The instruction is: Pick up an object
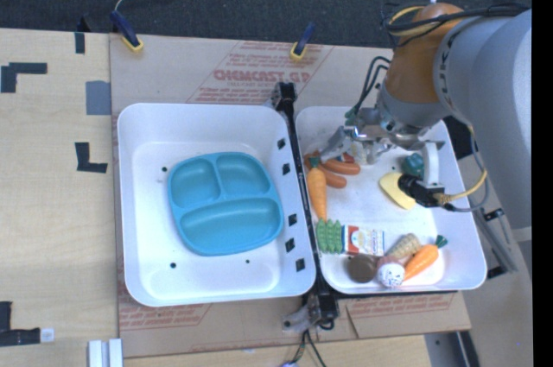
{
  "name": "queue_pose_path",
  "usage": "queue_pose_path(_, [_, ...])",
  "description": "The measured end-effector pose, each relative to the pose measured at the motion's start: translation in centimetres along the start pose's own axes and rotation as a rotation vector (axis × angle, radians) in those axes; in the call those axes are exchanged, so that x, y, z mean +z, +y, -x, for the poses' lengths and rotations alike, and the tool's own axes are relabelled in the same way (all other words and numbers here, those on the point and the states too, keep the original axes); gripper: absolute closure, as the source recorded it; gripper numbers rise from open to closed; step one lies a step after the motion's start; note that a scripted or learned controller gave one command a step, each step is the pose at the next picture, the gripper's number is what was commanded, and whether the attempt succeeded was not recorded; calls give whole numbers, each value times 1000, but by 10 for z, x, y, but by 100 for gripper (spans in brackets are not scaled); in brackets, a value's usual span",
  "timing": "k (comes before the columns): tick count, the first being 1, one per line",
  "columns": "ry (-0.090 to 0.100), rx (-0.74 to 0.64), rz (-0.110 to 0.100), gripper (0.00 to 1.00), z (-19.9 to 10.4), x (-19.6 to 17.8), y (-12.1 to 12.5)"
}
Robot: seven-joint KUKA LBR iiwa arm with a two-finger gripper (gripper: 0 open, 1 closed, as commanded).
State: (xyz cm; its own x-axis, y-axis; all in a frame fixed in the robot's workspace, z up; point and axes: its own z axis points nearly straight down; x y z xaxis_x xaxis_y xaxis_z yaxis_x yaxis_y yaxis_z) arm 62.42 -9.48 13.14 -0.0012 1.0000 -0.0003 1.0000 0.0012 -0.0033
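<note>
My gripper hangs over the upper left part of the right bin, fingers pointing down toward a red-orange sausage-like toy. Nothing can be seen held between them. Just left of it a long orange carrot lies by the bin's left wall. A yellow wedge rests to the right of the gripper. Along the front of the bin lie a green and red packet, a brown lump, a white ball and a small carrot.
The left bin holds a blue divided plate. A black divider with clips runs between the bins. The grey arm with its orange band and cables covers the right bin's upper right corner.
</note>
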Motion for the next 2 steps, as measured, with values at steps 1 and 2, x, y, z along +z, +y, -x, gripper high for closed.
queue_pose_path(1, [-4,0,9,0,12,41,14])
queue_pose_path(2, [-1,-3,14,0,19,41,4])
